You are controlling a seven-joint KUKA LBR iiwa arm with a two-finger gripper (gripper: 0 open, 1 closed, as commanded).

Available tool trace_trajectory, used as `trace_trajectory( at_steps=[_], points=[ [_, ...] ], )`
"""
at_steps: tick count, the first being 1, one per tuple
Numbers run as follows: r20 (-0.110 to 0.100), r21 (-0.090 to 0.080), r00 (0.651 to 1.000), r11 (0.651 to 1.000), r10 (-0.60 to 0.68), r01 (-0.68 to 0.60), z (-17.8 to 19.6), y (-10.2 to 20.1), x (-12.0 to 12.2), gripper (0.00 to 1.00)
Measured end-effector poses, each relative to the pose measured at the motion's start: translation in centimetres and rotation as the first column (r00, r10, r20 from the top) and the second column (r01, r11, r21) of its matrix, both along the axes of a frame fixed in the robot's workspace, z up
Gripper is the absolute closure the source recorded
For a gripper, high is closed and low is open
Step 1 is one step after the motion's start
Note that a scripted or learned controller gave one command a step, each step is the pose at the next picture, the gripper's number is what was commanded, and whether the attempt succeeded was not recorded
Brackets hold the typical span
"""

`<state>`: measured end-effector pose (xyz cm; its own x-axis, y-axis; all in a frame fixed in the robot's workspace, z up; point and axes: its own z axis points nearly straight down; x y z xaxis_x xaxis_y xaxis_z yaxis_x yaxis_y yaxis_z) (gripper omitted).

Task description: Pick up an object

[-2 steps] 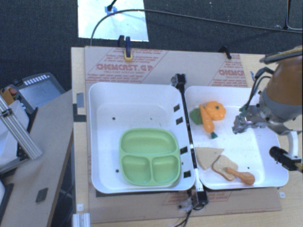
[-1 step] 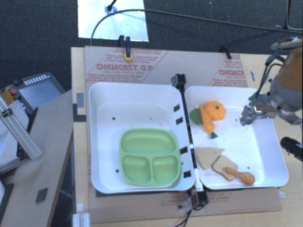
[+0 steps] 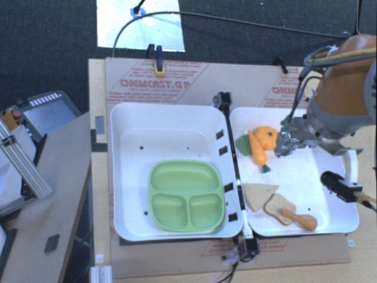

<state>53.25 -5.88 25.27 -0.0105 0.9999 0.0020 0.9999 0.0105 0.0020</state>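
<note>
The right bin (image 3: 330, 184) holds toy food. An orange carrot (image 3: 257, 149) lies next to a round orange fruit (image 3: 267, 136) with a green leaf (image 3: 242, 144), in the bin's far left part. A tan wedge (image 3: 258, 196), a bread slice (image 3: 278, 206) and a tan drumstick (image 3: 299, 220) lie near the front edge. My gripper (image 3: 284, 144) hangs low over the right bin, just right of the orange fruit, below the grey wrist and its orange band. I see nothing held in it.
In the left bin (image 3: 135, 158) sits a green divided plate (image 3: 187, 194). A black divider (image 3: 231, 158) with clips runs between the bins. A black cylindrical part (image 3: 339, 186) of the arm sticks out over the right bin's right side.
</note>
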Motion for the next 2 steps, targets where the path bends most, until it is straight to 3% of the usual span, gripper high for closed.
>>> trace_trajectory(
  at_steps=[2],
  points=[
    [-0.001, 0.000, 1.000, 1.000, -0.001, 0.001, -2.5, 10.7, -1.1, 1.00]
  ],
)
